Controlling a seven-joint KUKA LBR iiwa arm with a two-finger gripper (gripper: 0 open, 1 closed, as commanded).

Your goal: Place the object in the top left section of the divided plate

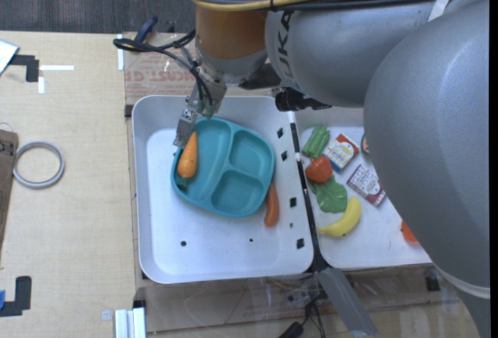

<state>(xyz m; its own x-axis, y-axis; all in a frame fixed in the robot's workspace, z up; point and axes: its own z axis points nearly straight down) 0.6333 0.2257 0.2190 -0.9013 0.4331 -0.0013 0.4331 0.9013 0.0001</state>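
Note:
A teal divided plate (233,173) lies tilted in the left white bin (226,258). An orange carrot (187,156) rests at the plate's left edge, on its top left section. My gripper (191,120) hangs right above the carrot's upper end, its fingers pointing down at it. The big orange-banded wrist hides most of the gripper from above. A red-orange sausage-like toy (271,206) lies in the bin against the plate's right rim.
The right bin (381,239) holds a banana (342,221), a green leafy toy (331,195), a tomato (318,169), a green pepper (315,140) and small boxes (366,181). A tape ring (36,164) lies on the bench at left.

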